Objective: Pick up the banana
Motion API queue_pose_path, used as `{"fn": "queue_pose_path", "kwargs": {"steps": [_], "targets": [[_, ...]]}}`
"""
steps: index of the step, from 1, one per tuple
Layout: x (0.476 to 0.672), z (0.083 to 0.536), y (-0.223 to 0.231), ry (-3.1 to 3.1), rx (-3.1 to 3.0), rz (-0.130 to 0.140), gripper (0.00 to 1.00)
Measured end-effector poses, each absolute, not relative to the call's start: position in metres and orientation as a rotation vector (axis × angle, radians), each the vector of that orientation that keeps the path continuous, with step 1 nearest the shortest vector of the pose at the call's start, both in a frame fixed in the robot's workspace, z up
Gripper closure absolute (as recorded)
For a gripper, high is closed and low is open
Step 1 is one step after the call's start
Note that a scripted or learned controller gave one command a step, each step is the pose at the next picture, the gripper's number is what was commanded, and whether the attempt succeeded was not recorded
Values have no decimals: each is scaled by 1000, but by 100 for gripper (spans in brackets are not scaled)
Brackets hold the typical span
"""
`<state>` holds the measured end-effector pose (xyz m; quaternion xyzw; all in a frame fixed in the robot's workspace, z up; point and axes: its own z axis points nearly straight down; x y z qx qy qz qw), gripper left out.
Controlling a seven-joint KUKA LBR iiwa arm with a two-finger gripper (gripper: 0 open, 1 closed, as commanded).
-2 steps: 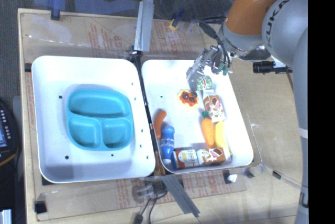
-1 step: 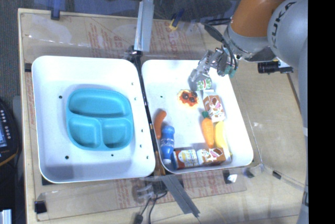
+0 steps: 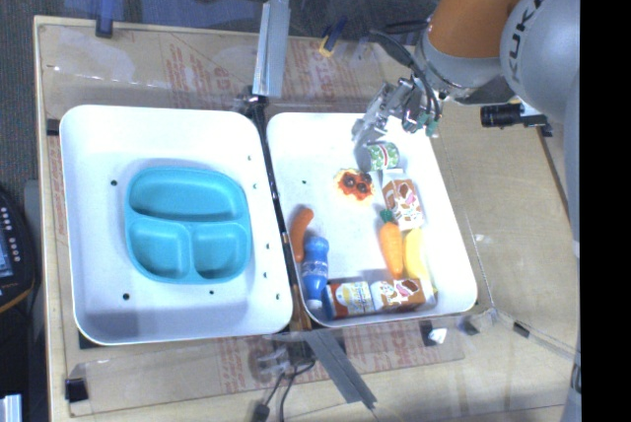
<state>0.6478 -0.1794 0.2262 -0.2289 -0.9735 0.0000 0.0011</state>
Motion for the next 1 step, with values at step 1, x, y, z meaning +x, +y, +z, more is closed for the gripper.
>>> {"fn": "queue_pose_path", "kwargs": {"steps": [1], "targets": [[649,220,-183,-3069,-648,-1,100]]}}
